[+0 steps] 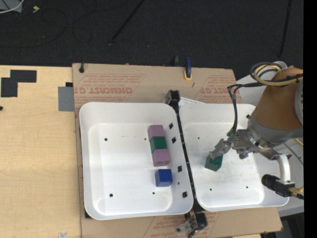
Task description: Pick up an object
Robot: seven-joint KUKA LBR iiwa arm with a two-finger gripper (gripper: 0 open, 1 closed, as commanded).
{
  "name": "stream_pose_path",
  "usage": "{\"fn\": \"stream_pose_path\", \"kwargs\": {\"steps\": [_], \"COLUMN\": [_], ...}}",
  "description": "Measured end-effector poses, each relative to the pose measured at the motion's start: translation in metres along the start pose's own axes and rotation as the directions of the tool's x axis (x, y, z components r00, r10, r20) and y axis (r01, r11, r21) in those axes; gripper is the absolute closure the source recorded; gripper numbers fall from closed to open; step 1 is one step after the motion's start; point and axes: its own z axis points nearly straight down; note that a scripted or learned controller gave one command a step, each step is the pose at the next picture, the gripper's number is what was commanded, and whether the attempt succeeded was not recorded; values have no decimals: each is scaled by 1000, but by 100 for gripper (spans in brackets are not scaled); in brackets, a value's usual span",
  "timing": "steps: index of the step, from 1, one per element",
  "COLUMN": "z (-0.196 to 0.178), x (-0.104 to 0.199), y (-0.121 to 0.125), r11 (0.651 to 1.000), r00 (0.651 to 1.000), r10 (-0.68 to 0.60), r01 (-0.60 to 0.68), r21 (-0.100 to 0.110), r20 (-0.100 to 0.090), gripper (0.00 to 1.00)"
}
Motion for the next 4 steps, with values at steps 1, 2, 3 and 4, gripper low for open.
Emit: {"fn": "stream_pose_path", "kwargs": {"steps": [1,2,3,4], "z": [104,99,90,4], "x": [-36,-55,-56,11], "y": [3,35,33,46], "r11": [1000,1000,1000,1000], "r00": [1000,1000,1000,1000], "r10": [2,-3,5,-5], "r01": [-2,3,-5,5], "r21": [0,-4,-1,-6], "r20": [1,2,-1,0], "gripper": [0,0,100,100]}}
